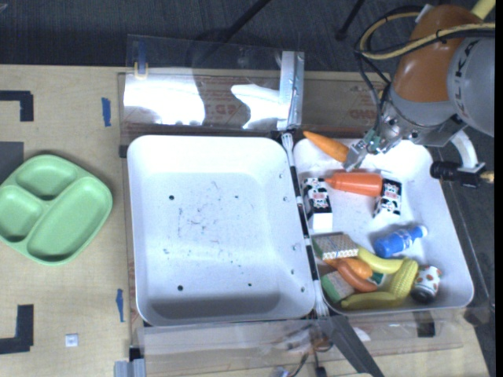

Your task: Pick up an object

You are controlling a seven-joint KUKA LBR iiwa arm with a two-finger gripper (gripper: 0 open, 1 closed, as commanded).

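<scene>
My claw sits in the upper right of the frame, low over the back of the right bin, its tip just beside the inner end of an orange carrot. From this slanted view I cannot tell how it is set, and nothing is plainly caught in it.

The carrot looks like my nearest target. It lies at a slant close to the bin's back wall, so I would line the claw across its narrow width, not along it, and come straight down to avoid nudging it into the corner.

Just below is an orange bottle lying flat, flanked by two cow-print cartons. Lower right holds a blue bottle, a banana and a small ball. The left bin fills the middle of the frame, and a green tray rests on the surface at far left.
</scene>
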